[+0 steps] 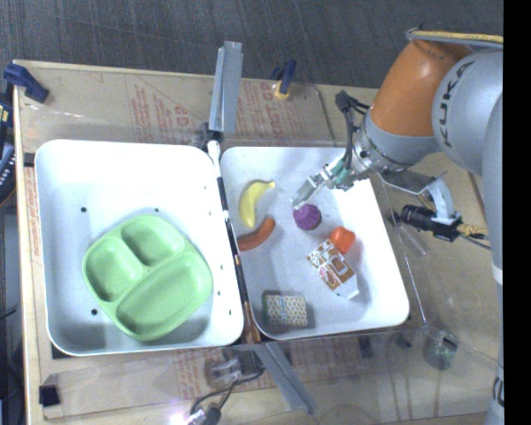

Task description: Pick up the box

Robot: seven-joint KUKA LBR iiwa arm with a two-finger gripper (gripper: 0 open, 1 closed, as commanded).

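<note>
Nearest us, at the front edge of the right bin (385, 312), we see a small flat sponge-like pad (286, 309) with a speckled top, lying flat against the bin's front wall; just behind it and to the right lies the box (333, 268), a small carton printed in white, orange and brown, resting on its side at a slant on the bin floor, well apart from the gripper; an orange, carrot-like piece (342, 237) touches the box's far end. In the left bin (53, 237) a green divided plate (148, 277) with three compartments sits toward the front, tilted in our view.

Further back in the right bin, a reddish sausage (256, 234) lies near the divider between the bins, and a yellow banana (253, 200) curves just behind it, the two nearly touching; a purple, round fruit (307, 216) sits near the bin's middle.

The gripper (311, 187) hangs just above and behind that purple fruit, its two fingers slightly parted with nothing between them; one fingertip (298, 198) comes close to the fruit, though we cannot tell whether it touches. Behind it the grey arm with its orange band (416, 87) reaches in from the right; farthest back, a blue clamp (284, 75) grips the bench's (142, 104) rear edge.
</note>
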